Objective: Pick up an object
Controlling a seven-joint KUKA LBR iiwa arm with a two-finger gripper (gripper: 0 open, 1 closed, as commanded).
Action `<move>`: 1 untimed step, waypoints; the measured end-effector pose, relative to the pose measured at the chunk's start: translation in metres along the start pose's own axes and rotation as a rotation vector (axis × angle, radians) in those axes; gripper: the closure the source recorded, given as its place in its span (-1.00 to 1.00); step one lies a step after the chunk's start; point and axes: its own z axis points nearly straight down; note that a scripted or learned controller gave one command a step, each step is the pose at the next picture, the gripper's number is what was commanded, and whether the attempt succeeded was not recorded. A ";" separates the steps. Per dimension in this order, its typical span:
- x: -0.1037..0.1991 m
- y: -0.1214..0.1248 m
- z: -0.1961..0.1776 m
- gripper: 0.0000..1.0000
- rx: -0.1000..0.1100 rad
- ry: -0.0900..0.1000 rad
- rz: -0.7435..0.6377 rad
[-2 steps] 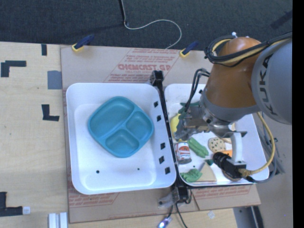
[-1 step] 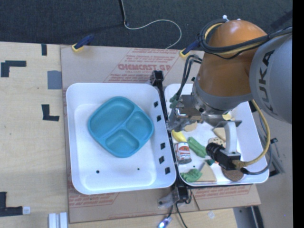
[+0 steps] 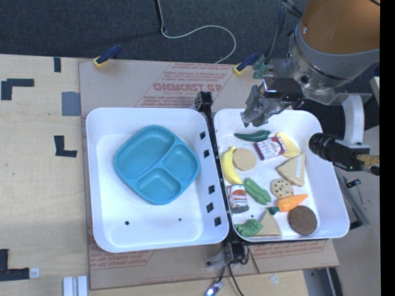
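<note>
One word legible — "CHEMCAST" on cardboard (image 3: 185,86).

Arm (image 3: 339,23) cut off by top edge — claw (image 3: 254,113) fingers blurred, state unclear.

Bright even overhead light, white bins (image 3: 102,165) nearly glaring, soft faint shadows, slightly soft focus, dark backdrop

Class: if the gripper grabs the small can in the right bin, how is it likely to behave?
The can looks round-sided, so it may roll or slip if pinched off-centre. It seems small and probably light. The banana and green pod sit close, likely crowding the gripper.
</note>
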 end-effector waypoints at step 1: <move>0.043 -0.002 0.028 1.00 0.022 -0.004 -0.002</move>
